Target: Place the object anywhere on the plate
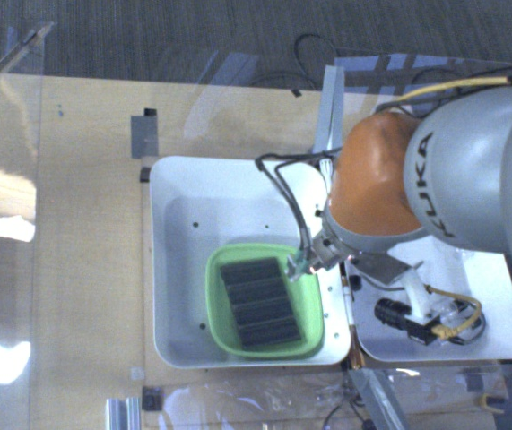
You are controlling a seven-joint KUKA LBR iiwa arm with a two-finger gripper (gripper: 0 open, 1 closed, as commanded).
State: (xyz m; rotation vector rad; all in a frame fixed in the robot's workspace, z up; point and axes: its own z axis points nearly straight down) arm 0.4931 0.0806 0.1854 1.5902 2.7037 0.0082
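Note:
A green plate (217,287) with a raised rim lies in the front right part of the left bin (179,231). On the plate rests a dark grey ridged rectangular object (258,303), flat and slightly angled. My gripper (299,264) hangs just over the plate's upper right rim, next to the object's far right corner. It is apart from the object, and nothing shows held in it. The orange wrist band and grey arm (435,173) cover the space above the divide between the bins.
The right bin (498,325) lies under the arm, with much of its floor hidden. The left bin's back and left floor is bare white. Black cables (278,173) loop over the left bin's far right corner. Wooden bench surrounds the bins.

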